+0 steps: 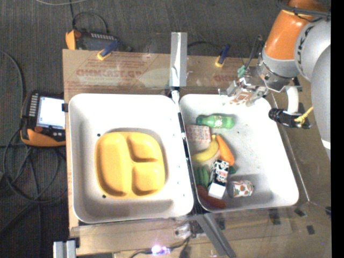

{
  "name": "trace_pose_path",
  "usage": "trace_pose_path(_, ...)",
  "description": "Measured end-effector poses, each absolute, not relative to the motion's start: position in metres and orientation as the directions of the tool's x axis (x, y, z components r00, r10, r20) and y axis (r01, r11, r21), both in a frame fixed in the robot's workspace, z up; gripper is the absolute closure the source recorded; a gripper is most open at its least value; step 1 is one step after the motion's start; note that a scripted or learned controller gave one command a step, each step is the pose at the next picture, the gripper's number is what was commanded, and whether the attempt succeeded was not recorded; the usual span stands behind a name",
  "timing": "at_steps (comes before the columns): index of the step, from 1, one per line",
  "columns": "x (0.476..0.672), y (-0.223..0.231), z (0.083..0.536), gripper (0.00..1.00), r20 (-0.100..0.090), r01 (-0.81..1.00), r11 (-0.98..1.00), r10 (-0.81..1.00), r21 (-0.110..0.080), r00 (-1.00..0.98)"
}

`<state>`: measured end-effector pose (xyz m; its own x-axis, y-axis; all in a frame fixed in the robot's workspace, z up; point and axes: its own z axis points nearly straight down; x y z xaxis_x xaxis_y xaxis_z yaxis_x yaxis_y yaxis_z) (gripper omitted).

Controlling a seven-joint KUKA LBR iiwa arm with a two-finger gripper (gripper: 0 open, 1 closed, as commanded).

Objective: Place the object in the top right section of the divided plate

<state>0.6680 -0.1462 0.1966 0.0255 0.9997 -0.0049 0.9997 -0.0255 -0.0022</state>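
Observation:
A yellow divided plate (103, 163) lies in the left bin (80, 144), and all its sections look bare. The gripper (244, 93) hangs over the far edge of the right bin (279, 160), well away from the plate. Small and cluttered at this distance, it shows a pale reddish patch that I cannot identify. Closest to it in the right bin is a green bottle (215, 121) lying on its side, a little below and to the left.
The right bin also holds a pink-and-white packet (199, 134), a banana (207, 152), a carrot (226, 151), a cow-patterned carton (221, 171), a white box (216, 190) and a small can (242, 188). A grey post (178, 58) stands behind the bins.

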Motion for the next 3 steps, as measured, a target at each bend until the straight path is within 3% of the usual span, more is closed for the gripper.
trace_pose_path(1,0.61,-0.144,0.176,1.0,-0.003,0.994,-0.107,0.994,-0.005,0.107)
trace_pose_path(2,0.596,-0.085,0.192,1.0,0.0,0.985,-0.171,0.985,-0.005,0.171)
trace_pose_path(3,0.545,-0.029,0.182,1.0,-0.001,0.967,-0.255,0.967,-0.007,0.255)
